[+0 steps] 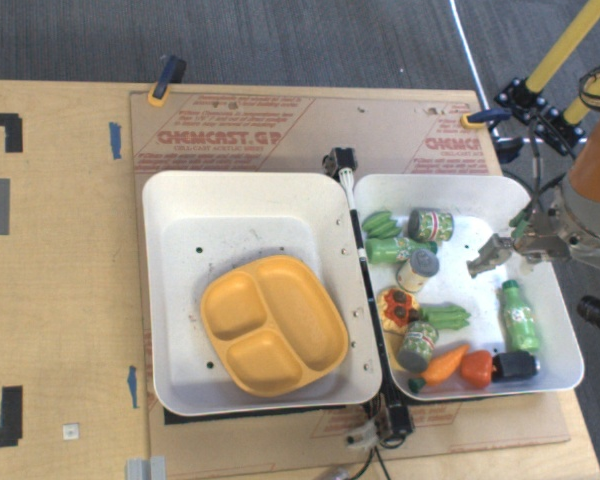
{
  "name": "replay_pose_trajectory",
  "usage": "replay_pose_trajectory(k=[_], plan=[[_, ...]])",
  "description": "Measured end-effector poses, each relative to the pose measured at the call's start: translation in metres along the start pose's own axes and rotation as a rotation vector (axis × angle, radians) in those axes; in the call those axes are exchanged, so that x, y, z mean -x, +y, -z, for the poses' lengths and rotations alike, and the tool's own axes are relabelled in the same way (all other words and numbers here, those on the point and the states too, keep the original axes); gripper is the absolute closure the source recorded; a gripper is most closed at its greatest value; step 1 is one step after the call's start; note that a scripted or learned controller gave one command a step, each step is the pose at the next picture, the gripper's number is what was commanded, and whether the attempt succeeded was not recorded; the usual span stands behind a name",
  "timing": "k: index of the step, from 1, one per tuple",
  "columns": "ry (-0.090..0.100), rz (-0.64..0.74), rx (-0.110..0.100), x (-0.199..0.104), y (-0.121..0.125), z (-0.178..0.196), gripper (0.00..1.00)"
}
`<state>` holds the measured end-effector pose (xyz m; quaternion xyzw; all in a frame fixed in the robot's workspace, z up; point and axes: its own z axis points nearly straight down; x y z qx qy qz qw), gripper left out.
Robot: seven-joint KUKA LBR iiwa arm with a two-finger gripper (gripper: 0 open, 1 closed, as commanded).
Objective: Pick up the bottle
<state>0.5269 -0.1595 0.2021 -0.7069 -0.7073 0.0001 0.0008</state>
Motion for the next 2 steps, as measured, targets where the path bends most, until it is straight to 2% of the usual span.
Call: replay_pose_trajectory(k=[1,2], plan=[[0.003,-0.014,0.004,0.0500,-0.0302,-0.1074,0.00],[-0.002,-0.017,0.003,0.0525,-0.0312,-0.0982,1.00]])
